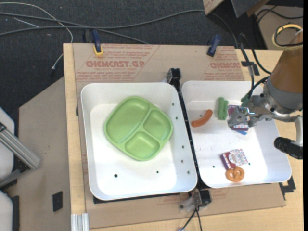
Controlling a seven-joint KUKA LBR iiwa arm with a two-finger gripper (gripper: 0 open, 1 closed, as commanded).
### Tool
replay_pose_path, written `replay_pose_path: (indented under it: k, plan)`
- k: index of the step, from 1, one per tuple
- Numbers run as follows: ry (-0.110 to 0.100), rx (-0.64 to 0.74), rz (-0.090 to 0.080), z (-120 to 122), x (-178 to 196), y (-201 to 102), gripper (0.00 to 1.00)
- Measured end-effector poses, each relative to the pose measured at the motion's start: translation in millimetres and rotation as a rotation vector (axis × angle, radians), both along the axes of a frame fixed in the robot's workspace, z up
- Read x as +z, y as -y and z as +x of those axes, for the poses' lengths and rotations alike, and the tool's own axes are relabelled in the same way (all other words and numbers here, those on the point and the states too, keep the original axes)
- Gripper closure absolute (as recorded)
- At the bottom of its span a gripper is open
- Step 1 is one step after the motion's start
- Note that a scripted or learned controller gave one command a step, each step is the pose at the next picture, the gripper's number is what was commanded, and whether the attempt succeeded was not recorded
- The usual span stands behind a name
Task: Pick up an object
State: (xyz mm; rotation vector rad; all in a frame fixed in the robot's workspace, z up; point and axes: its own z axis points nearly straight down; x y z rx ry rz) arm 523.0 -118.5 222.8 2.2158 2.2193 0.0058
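In the right bin lie an orange sausage, a green stick, a pink-and-white packet and an orange pretzel. My gripper reaches in from the right and hangs low over the bin's upper middle, just right of the green stick. A small purple, grey and white object sits right at the gripper's tip, partly hidden by it. Whether it is held cannot be made out.
The left bin holds a green divided plate. A black divider with clamps runs between the two bins. The arm's orange band and grey wrist cover the right bin's upper right corner. Cables lie beyond the bench.
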Motion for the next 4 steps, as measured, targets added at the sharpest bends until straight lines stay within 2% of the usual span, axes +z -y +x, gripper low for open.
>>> replay_pose_path:
  k: [1, 2, 4]
  plan:
    - [-0.004, 0.0, 0.001, 1, 22, 0, 1.0]
    - [-0.01, 0.001, 0.003, 12, 9, -56, 1.0]
    - [-0.007, 0.002, 0.002, 23, 2, -146, 1.0]
